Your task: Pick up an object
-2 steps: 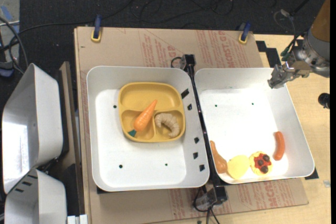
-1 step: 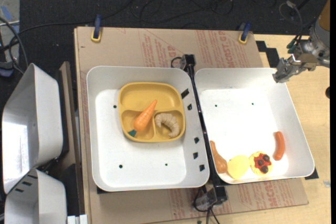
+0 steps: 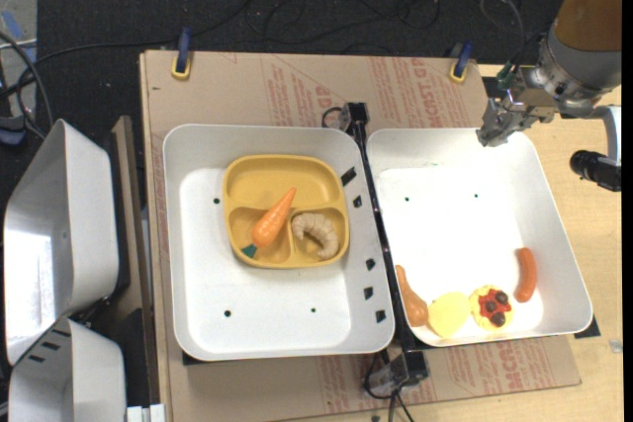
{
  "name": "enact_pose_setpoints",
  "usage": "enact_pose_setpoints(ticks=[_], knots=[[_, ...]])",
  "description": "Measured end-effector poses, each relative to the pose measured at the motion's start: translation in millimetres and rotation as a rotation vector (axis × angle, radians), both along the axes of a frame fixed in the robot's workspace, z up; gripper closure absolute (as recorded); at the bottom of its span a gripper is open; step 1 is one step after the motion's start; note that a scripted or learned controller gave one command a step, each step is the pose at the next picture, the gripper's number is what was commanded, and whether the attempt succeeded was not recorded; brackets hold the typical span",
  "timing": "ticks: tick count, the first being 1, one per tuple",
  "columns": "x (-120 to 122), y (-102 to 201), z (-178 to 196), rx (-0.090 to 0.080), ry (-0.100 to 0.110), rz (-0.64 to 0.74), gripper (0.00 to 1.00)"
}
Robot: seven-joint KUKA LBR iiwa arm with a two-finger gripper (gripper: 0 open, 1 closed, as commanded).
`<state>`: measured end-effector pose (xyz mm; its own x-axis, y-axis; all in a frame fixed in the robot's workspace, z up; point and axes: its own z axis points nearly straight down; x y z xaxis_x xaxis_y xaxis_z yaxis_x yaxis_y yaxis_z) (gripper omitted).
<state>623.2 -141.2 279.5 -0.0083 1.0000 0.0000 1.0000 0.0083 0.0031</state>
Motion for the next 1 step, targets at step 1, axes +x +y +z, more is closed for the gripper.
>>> enact_pose_setpoints(ticks=[1], knots=[[-1.0,59.0,-11.8,0.001,0.004,-0.001,1.0]])
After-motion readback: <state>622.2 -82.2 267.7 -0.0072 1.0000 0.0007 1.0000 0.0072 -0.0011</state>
